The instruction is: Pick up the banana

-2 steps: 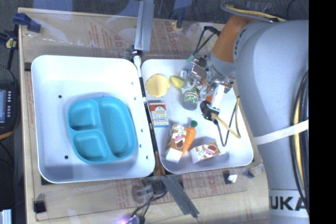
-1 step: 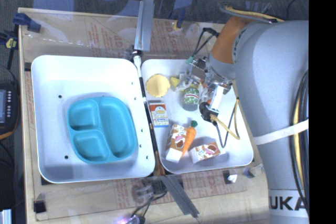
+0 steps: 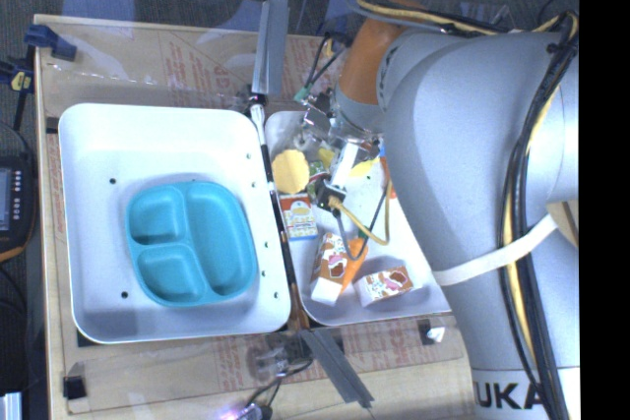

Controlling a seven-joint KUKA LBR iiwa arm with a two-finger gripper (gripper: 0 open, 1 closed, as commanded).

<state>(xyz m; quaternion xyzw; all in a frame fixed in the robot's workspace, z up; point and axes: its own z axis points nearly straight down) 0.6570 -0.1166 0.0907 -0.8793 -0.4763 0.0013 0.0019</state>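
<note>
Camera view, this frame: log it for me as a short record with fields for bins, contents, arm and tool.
left bin: holds a blue tray with three compartments
right bin: holds a yellow round item, small cartons, a tube and a small box
banana: a yellow piece shows beside the tool; cannot confirm it is the banana
arm: reaches over the right bin from the right
tool: low over the far end of the right bin; finger state cannot be told

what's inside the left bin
A blue divided tray lies in the left bin; its three compartments look bare. Whatever is under the tray is covered.
</note>
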